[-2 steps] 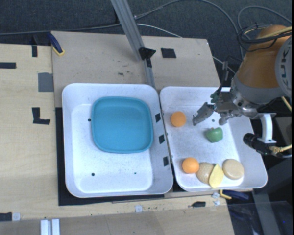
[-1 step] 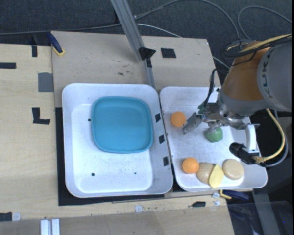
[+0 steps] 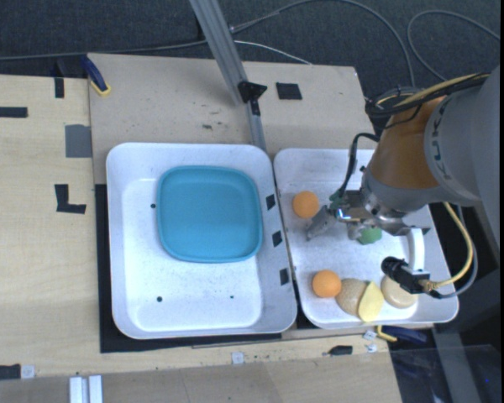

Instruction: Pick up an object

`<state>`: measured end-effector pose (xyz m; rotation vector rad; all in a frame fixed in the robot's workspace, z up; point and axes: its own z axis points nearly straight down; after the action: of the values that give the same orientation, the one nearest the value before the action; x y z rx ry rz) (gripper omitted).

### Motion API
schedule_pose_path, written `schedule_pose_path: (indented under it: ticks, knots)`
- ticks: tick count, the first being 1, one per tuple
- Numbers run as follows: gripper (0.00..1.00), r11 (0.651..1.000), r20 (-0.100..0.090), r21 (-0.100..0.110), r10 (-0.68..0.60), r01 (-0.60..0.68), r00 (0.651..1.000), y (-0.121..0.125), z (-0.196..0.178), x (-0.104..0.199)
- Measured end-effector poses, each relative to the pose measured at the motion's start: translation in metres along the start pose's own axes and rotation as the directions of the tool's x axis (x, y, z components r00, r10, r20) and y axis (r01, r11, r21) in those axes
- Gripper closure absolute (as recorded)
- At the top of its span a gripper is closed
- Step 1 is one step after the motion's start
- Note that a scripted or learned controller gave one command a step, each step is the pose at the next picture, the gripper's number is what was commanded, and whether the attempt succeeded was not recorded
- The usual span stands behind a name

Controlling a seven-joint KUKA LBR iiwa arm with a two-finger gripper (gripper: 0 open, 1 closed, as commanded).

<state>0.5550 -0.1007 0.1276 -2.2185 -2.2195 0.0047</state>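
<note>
Hovering at right of frame, the claw (image 3: 344, 218) reaches beside an orange ball (image 3: 305, 204) in the right bin (image 3: 319, 168); its grip state cannot be told.

Turquoise plate (image 3: 208, 213), white bins (image 3: 126, 250), two orange balls (image 3: 306, 204)

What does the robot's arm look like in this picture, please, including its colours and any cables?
The arm is bulky, rounded and grey, with a broad orange band above the wrist. Yellow and black cables loop around it. The gripper is dark metal.
</note>
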Motion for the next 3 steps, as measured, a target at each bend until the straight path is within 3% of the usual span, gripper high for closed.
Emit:
schedule_pose_path:
  ticks: [1, 2, 3]
  knots:
    - [0.0, 1.0, 0.001, -0.005, 0.0, 0.0, 1.0, 0.0, 0.039, 0.0]
    - [1.0, 1.0, 0.002, -0.008, 0.0, 0.0, 1.0, 0.001, 0.027, -0.001]
    - [1.0, 1.0, 0.001, -0.007, 0.0, 0.0, 1.0, -0.002, -0.015, 0.002]
